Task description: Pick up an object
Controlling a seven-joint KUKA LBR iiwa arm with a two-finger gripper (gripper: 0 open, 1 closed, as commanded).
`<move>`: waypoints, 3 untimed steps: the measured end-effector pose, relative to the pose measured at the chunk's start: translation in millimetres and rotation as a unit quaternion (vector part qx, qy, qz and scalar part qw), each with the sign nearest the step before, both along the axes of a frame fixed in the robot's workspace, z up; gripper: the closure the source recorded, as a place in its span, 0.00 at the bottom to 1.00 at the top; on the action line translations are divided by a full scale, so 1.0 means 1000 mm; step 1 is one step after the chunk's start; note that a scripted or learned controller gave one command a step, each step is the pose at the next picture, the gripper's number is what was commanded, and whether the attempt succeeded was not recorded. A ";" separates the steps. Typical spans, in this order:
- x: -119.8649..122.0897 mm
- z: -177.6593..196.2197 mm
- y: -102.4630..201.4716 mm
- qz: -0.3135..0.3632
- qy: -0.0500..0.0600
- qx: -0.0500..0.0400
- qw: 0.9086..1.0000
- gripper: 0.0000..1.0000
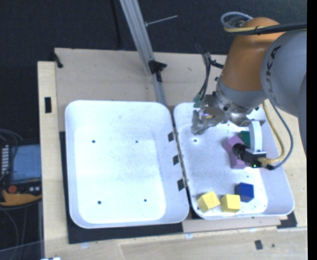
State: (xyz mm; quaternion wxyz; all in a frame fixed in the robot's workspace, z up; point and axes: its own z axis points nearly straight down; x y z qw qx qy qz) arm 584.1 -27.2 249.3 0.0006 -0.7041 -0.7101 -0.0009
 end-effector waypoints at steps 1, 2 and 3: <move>-0.011 0.004 0.050 0.000 0.001 0.000 1.000 1.00; -0.022 -0.002 0.097 -0.001 0.002 0.000 1.000 1.00; -0.013 -0.016 0.125 -0.002 0.000 -0.001 1.000 1.00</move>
